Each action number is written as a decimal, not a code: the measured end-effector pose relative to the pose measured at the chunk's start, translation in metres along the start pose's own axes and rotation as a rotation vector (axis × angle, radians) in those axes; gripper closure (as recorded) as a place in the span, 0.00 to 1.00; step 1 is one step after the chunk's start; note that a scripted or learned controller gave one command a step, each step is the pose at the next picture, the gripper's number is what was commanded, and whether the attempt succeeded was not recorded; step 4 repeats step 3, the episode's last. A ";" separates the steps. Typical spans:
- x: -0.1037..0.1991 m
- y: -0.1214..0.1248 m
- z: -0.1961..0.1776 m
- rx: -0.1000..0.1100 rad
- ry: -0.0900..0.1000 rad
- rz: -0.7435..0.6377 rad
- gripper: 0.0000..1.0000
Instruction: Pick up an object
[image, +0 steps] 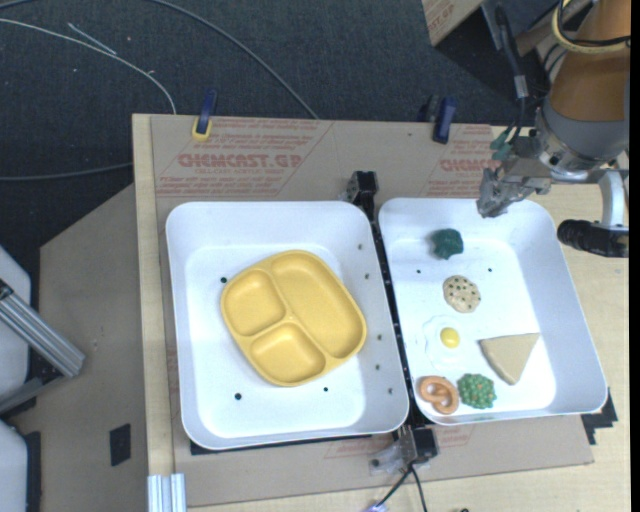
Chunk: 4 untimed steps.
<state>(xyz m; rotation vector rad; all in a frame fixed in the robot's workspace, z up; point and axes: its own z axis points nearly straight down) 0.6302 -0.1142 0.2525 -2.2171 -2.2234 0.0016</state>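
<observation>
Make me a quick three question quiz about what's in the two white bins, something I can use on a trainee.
1. True or false: the yellow divided plate lies in the same bin as the toy food.
2. Which item lies nearest the gripper? A) pretzel B) dark green toy piece C) cheese wedge
3. Fill in: the fried egg lies between the pretzel and the ____.

Key
1. False. The plate is alone in the left bin; the food is in the right bin.
2. B. The gripper hangs over the right bin's far edge, with that piece just below it in the view.
3. Cookie.
</observation>
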 end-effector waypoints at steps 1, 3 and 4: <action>0.054 0.005 0.016 0.000 0.000 0.000 1.00; 0.162 0.024 0.028 -0.001 -0.001 0.001 1.00; 0.162 0.024 0.028 -0.001 -0.001 0.001 1.00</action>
